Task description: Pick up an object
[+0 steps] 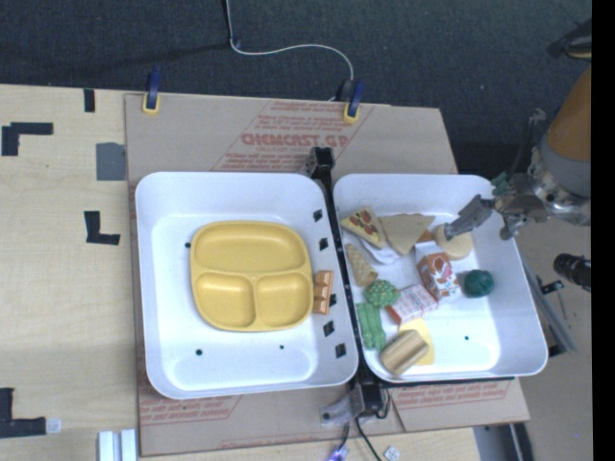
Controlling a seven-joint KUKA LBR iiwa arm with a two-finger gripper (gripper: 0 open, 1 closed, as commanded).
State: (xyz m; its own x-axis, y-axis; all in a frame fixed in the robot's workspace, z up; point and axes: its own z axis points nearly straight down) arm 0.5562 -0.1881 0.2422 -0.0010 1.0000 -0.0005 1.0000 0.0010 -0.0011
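Camera view puts the gripper [478, 215] at the right bin's [509, 349] upper right rim, above the toy food [404, 277] heaped inside; its grip state cannot be told. Approach step; next, descend onto one piece.

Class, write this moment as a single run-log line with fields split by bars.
arm: over right bin | gripper: above round tan piece, holding nothing seen | yellow tray: in left bin | pick: not yet done

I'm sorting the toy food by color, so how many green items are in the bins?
3, all in the right bin: a green ball toward its right side, a broccoli piece near the middle, and a long green vegetable just below that. Others could be hidden in the pile.
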